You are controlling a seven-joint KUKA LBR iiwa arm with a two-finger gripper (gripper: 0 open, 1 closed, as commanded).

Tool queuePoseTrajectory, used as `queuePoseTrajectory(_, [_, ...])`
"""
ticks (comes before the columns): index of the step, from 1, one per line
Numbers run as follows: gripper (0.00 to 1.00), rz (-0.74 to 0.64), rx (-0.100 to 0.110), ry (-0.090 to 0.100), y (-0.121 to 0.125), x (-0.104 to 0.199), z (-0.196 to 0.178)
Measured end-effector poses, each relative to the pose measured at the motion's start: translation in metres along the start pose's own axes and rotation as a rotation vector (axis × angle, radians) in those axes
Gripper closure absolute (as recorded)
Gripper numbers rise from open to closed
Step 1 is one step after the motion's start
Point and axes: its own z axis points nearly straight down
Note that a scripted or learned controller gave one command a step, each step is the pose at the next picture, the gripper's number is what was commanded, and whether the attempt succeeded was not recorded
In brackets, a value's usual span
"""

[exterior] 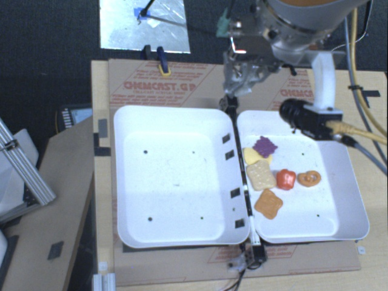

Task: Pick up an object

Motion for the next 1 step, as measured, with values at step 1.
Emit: queuePoseTrajectory(1, [1.00,0.002,0.000,-0.003,0.0765,0.0338,0.0135])
